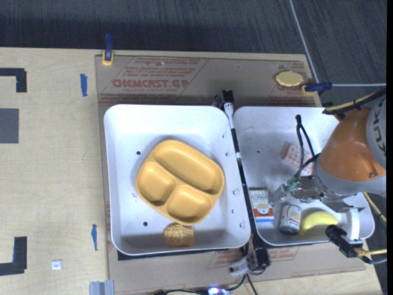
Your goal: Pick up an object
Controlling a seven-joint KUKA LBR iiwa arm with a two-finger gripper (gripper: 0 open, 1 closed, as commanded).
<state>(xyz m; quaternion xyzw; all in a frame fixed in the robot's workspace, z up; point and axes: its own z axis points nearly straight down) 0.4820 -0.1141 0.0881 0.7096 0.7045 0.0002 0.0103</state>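
Observation:
My gripper (293, 192) hangs low over the front of the right bin (264, 128), with the orange-banded wrist (350, 152) behind it to the right. Just below it stand a small can (288, 219) and a yellow banana (316, 220), side by side. A white and orange carton (261, 204) lies to the left of the can. Further back, a red and white wrapper (293, 153) lies near the arm's black cable. The gripper's tip is partly hidden by the wrist and the cable.
The left bin (123, 134) holds a yellow divided plate (178, 180) and a round tan piece (178, 233) at its front wall. A black divider strip (236, 158) runs between the bins. A tan disc (289, 78) lies on the cardboard behind the right bin.

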